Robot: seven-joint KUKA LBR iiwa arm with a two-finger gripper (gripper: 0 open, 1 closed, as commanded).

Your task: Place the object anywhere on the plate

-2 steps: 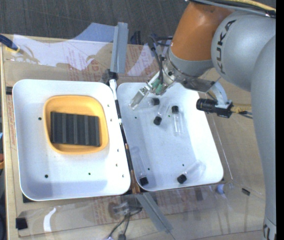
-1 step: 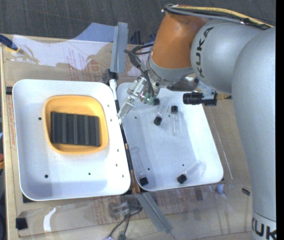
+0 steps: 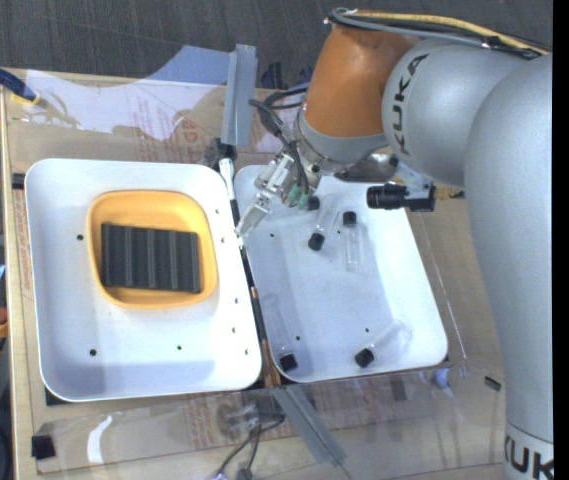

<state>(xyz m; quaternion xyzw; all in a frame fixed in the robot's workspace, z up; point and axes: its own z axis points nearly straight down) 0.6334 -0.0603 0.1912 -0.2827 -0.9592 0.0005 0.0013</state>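
Two bins (image 3: 226, 368) meet where the hand (image 3: 264, 200) hangs, grip unclear; yellow plate (image 3: 144, 213) lies unobstructed leftward.

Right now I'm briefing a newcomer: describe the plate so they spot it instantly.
Find the left white bin. The plate lies in its middle: yellow, with rounded corners, bearing a dark ribbed slab. Nothing else there is yellow.

Arm (image 3: 464, 118): cut off by the right and top picture edges.
Right bin (image 3: 344, 298): its far right corner is hidden under the arm.
Gripper (image 3: 264, 200): finger spacing too small to tell.
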